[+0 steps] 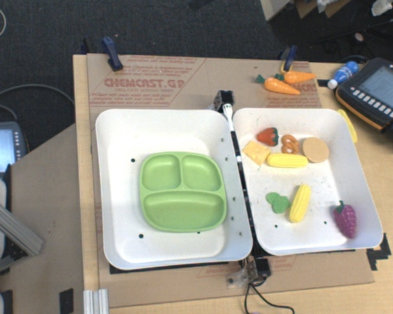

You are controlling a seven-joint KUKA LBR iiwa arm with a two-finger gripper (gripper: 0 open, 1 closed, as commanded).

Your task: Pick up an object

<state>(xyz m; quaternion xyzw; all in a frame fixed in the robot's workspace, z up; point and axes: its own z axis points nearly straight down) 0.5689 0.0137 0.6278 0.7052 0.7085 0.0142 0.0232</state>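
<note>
The right bin [354,169] holds several toy foods. A red strawberry [268,136], a brown pretzel [289,142] and a tan round cookie [316,150] lie near its back. A pale cheese wedge [255,152] sits beside a yellow banana piece [287,161]. Lower down lie a green broccoli piece [278,202], a yellow corn cob [300,203] and a purple bunch of grapes [345,219]. The left bin [111,175] carries a green divided plate [182,191].
Two orange toy carrots [285,82] rest on the cardboard behind the right bin. Blue clamps [111,53] hold the board at the back. A black handheld pendant [373,93] lies at the right edge, with a blue-capped bottle [344,72] beside it.
</note>
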